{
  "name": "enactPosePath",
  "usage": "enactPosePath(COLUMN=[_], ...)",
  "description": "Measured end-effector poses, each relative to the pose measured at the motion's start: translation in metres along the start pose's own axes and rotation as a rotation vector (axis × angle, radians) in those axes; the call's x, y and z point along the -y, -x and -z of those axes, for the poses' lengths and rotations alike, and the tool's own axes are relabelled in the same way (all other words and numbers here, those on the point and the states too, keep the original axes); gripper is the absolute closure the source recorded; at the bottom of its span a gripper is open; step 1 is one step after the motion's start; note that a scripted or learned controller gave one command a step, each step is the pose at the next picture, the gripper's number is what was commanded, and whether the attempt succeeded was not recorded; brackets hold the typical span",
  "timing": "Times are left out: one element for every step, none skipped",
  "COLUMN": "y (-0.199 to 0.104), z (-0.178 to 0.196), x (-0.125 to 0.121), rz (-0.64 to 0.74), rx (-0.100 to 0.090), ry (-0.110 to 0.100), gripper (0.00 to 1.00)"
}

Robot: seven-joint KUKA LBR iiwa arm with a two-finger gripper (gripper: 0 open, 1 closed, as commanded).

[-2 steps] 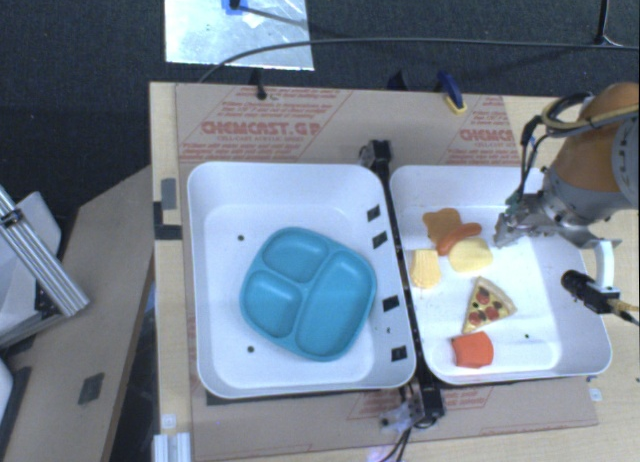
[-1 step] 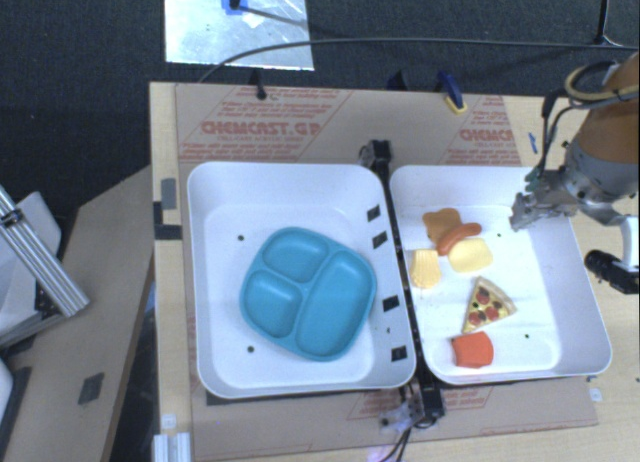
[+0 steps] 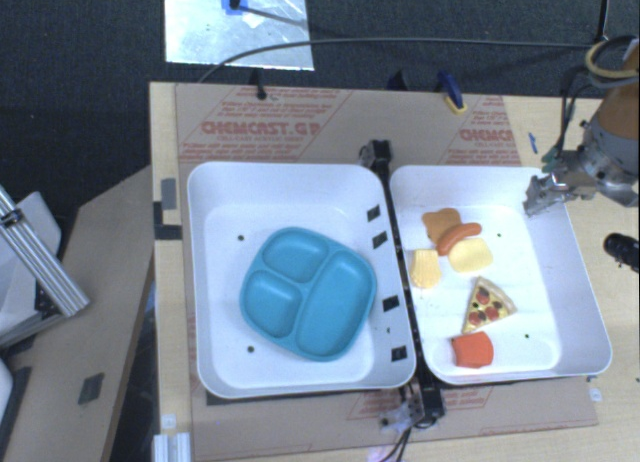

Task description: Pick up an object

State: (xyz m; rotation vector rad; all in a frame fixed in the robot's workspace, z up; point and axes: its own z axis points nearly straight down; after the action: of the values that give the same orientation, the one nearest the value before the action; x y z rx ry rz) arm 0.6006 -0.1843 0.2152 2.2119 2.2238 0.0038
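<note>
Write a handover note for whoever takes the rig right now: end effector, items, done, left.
End effector: over the right bin's upper right rim, nothing seen in it; can't tell if open or shut.
Items, all in the right bin: orange piece, sausage, two yellow pieces and, pizza slice, red-orange piece.
Left bin: blue divided plate.
Done: no pick yet.
Left: descend on one item, grasp, lift.
</note>
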Motion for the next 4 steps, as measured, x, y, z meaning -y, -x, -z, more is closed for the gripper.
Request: enactPosePath(y=[-0.045,-0.100,-0.150,-0.209], z=[0.003,-0.005,0.007,0.015], x=[0.005,0.009,0.012,0.015], rz=[0.003,0.005,0.005,0.006], rx=[-0.002,-0.004,-0.003,-0.004], ry=[-0.003,-0.005,-0.003,-0.003], gripper=[1.00,1.00,1.00,1.00])
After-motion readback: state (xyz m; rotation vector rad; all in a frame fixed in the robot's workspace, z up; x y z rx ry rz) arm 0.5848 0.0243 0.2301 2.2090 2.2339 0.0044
